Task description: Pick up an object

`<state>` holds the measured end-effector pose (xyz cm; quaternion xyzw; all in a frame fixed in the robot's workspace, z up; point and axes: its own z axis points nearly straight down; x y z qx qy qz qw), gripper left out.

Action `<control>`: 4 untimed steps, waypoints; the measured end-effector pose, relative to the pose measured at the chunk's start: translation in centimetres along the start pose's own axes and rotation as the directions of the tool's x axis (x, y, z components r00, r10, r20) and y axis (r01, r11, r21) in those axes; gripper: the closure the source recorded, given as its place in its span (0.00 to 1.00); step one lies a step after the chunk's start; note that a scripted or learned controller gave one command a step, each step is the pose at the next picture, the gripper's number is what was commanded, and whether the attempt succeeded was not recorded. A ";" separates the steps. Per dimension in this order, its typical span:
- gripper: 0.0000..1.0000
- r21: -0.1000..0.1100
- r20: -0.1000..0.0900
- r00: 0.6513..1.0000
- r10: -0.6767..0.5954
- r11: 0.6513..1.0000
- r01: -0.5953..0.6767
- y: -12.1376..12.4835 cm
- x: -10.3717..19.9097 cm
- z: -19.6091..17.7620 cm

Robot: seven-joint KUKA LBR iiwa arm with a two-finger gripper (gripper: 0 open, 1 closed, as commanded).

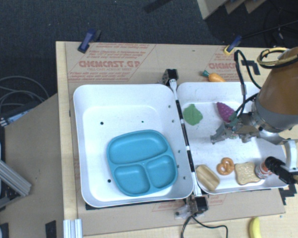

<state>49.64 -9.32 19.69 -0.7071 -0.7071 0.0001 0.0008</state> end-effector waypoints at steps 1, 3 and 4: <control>0.00 -0.002 0.002 1.000 0.001 1.000 -0.001 5.7 -6.6 3.4; 0.00 -0.006 0.004 1.000 0.000 1.000 0.000 16.8 -13.0 5.8; 0.00 0.001 -0.001 1.000 -0.001 1.000 0.001 13.0 -7.6 11.3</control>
